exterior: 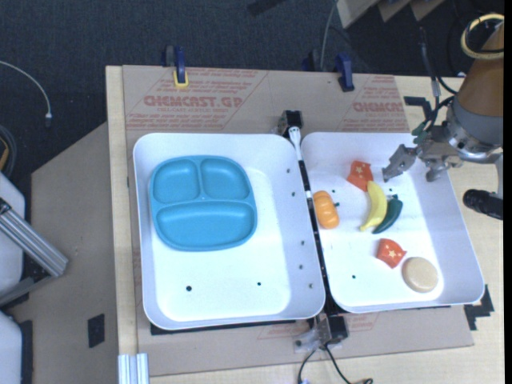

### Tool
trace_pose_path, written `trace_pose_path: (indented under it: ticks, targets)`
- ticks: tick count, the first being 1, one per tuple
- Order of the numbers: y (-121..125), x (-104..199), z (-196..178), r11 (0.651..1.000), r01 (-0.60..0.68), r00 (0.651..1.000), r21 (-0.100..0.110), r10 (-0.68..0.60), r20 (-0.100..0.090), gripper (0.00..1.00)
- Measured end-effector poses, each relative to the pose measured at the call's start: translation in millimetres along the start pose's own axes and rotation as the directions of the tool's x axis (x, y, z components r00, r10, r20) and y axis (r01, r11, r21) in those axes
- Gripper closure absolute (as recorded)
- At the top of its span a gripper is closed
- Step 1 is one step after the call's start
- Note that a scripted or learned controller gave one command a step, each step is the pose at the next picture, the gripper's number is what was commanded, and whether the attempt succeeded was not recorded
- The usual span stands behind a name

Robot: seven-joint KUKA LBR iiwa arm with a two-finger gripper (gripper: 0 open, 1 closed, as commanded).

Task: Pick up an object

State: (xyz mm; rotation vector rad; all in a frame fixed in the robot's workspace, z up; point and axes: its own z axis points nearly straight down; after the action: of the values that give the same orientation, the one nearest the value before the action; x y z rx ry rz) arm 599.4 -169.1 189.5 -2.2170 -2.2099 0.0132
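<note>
Around one yellow plastic banana are seen two red pieces, one orange fruit and one beige round. Above it, the grey two-finger gripper is spread wide, with nothing held.

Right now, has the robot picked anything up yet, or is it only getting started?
Only starting. Nothing looks done: the banana, orange fruit, two red pieces and the beige round piece all lie in the right bin. In hand: the gripper hangs open above that bin's far right part, with nothing between its fingers. Left: lowering, closing on one item and lifting.
</note>
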Motion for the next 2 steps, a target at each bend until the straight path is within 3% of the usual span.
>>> trace_pose_path:
  ticks: [1, 2]
  targets:
    - [3, 1, -9, 1.000, 0.003, 1.000, -0.014, -0.003, 0.002, 0.00]
    - [1, -5, 34, 1.000, 0.003, 1.000, -0.012, -0.003, 0.002, 0.00]
